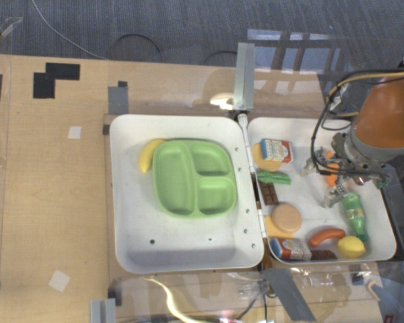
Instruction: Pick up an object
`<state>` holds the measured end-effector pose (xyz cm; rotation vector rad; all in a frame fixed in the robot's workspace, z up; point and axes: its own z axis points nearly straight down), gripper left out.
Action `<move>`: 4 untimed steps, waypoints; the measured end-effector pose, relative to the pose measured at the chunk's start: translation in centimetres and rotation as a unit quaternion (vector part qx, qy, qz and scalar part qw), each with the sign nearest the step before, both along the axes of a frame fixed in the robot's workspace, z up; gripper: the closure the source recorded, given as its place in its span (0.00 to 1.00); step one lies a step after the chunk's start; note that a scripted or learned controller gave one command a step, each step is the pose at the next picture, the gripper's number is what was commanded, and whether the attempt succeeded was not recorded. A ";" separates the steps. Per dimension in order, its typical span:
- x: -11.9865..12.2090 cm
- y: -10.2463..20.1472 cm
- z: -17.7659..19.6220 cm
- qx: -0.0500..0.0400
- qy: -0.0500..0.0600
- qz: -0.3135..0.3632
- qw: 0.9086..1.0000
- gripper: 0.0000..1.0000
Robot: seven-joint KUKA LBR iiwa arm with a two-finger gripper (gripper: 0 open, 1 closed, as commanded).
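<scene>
Gripper (pixel 338 192) positioned in right bin (pixel 303 134), beside green bottle (pixel 354 214). Finger state: cannot tell. Green plate (pixel 192 177) in left bin (pixel 131 200).

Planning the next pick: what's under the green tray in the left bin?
A banana pokes out from under the green tray's left edge; the rest is covered. Whatever else lies beneath is hidden.

Two white bins (pixel 131 247) sit on the bench. One green tray (pixel 192 177), one banana (pixel 147 155), two small cartons (pixel 276 151), one green bottle (pixel 353 214), one lemon (pixel 351 246), one sausage (pixel 326 235), one bun (pixel 286 217), one chocolate bar (pixel 268 194), one pea pod (pixel 274 177).
</scene>
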<state>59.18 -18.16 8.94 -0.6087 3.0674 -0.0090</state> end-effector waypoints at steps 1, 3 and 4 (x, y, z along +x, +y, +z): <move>0.2 0.2 0.0 -0.001 0.000 0.082 0.997 0.00; 2.7 -2.0 6.8 -0.002 0.001 0.180 0.984 1.00; 2.7 -1.9 6.7 -0.001 0.002 0.180 0.984 0.00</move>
